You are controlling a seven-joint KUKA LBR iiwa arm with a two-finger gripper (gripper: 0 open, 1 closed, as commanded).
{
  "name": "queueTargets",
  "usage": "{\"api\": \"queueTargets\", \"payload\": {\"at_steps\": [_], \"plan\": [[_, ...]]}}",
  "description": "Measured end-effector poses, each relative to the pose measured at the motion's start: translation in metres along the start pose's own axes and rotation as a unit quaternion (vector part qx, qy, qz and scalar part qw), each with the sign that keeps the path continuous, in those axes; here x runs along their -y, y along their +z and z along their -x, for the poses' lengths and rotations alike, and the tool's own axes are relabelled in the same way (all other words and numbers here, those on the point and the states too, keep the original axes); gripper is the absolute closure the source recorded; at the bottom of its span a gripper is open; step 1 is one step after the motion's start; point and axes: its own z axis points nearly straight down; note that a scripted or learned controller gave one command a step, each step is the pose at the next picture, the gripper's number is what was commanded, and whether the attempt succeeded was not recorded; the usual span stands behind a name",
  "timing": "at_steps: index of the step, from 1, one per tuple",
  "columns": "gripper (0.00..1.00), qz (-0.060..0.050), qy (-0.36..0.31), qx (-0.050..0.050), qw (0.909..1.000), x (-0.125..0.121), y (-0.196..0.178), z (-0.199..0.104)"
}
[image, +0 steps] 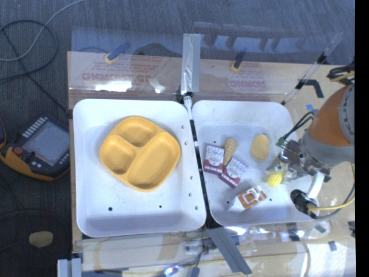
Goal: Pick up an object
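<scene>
Two shallow white bins sit side by side on the bench, seen from above at a slant. The left bin (92, 212) holds a yellow divided plate (140, 153) with three compartments, lying about in the middle of the bin floor.

The right bin (242, 111) carries the small things. A maroon and white packet (214, 158) lies near the divider, and a second maroon packet (234, 171) lies just beside it, to its lower right, the two touching or nearly so. A tan cone-shaped piece (230, 148) stands just above them, its narrow end pointing down between the packets. A pale yellow oval piece (260, 146) lies further right, apart from the cone. An orange and white packet (251, 197) lies tilted near the front wall of the bin. A small bright yellow object (275, 178) lies near the right wall.

The arm (334, 126) reaches in from the right, grey with its orange band above the wrist. The gripper (286, 165) hangs low over the right edge of the right bin, just beside the small bright yellow object and perhaps touching it. Whether that object is grasped or merely next to the tool cannot be told; the gripper's own metal parts hide the tip. A yellow cable (334, 206) loops below the wrist.
</scene>
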Motion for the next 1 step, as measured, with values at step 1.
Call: {"api": "queueTargets", "payload": {"at_steps": [1], "plan": [[1.0,0.002,-0.058,0.001,0.9983,0.0115,-0.0914,-0.0689]]}}
